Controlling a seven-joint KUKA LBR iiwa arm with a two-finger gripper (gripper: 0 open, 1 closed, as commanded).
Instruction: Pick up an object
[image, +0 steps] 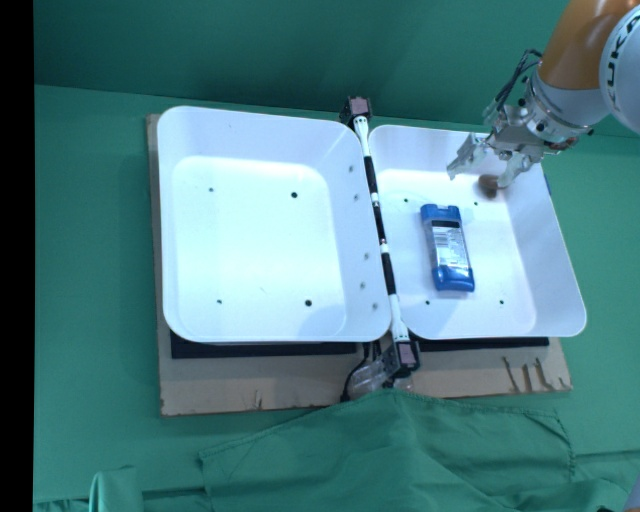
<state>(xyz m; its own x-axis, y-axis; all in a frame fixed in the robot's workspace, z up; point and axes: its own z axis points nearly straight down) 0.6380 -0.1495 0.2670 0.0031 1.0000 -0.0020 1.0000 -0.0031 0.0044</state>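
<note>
Currently | pincer (487, 168) hovered upper right, fingers spread, nothing gripped | small brown round object (488, 185) lay just below | advice: centre over it, descend straight, then close.

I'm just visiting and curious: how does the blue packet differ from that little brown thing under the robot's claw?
The blue packet is long, flat and rectangular, with a label; the brown object is small and roundish. The packet is clearly the bigger of the two. The packet lies in the open near the middle of the right bin, while the brown object sits towards the far edge, right by the gripper. Both rest in that same bin.
</note>
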